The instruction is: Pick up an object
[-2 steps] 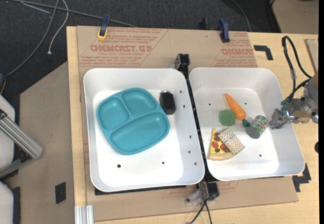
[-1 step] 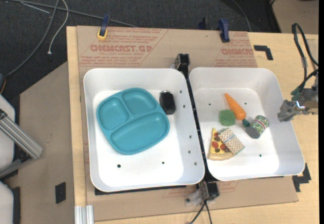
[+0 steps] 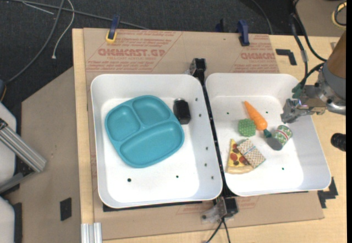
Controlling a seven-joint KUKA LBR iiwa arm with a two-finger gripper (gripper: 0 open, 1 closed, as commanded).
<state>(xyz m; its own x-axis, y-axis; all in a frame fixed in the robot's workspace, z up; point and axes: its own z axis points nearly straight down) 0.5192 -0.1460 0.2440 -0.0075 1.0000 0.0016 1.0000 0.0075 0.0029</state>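
The right bin holds several small things. An orange carrot lies beside a green lumpy piece. A pizza slice sits under a checkered packet. A small green-and-white can rests against a dark teal piece. My gripper hangs over the right side of this bin, just above and right of the can, with nothing seen in it.
The left bin holds a blue divided plate and a black object by its right wall. Clamps and a black bracket sit at the bins' far edge. Cables lie on the dark floor beyond the bench.
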